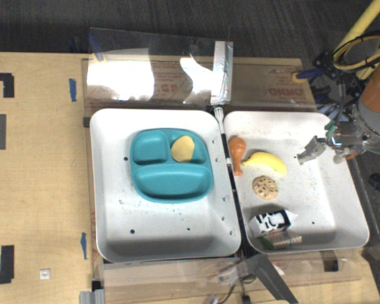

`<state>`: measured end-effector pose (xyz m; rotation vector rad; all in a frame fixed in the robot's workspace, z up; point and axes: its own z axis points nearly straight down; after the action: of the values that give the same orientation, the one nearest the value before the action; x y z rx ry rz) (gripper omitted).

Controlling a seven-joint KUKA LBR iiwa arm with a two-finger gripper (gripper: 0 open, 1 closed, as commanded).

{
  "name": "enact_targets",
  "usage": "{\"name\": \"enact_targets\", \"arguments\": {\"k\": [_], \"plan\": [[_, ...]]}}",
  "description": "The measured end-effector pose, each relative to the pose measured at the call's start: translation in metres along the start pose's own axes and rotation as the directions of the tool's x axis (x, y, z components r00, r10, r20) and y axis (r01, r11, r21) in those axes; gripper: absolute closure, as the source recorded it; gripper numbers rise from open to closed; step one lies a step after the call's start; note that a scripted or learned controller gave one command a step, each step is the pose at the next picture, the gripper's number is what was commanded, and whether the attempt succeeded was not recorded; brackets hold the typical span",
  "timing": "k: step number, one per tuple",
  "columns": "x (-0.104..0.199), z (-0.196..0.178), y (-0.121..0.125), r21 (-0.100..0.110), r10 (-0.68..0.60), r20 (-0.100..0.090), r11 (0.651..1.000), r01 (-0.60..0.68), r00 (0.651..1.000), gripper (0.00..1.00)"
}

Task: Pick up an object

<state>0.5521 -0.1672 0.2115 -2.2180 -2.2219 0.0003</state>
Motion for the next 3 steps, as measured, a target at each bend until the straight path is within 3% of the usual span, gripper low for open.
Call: {"name": "enact_targets", "arguments": {"k": [1, 2, 3], "plan": [[0.071, 0.123, 0.005, -0.010, 0.071, 0.001, 0.997, -0.071, 0.997, 0.00], [0.069, 0.112, 0.006, -0.015, 0.074, 0.002, 0.997, -0.074, 0.997, 1.00], [0.059, -0.053, -0.005, -0.014, 0.076, 0.002, 0.997, -0.075, 0.997, 1.00]]}}
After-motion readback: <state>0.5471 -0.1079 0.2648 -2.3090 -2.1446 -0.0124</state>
